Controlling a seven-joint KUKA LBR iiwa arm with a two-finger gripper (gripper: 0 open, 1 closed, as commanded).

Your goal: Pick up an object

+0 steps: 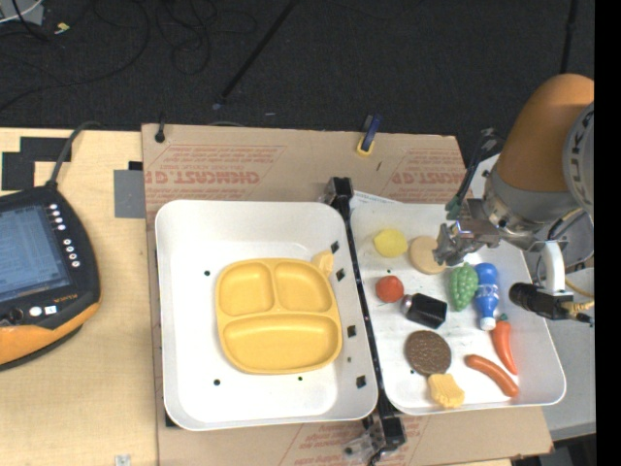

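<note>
A dark carpeted floor is showing behind the bench (97, 377), whose brown cardboard sheet is carrying two shallow white plastic bins. The left bin (184, 260) is holding a glossy yellow three-compartment tray (278, 315). The right bin (543, 382) is holding small toy foods: an orange carrot (503, 344), a red sausage (492, 374), a bumpy green cluster (463, 285), a brown round cookie (428, 351), a blue-and-white bottle (486, 293), a black block (425, 309), a yellow lemon (391, 243) and a red ball (389, 287). The claw (452, 246) is hovering beside a tan disc (423, 254); how wide it is standing, I cannot tell.
</note>
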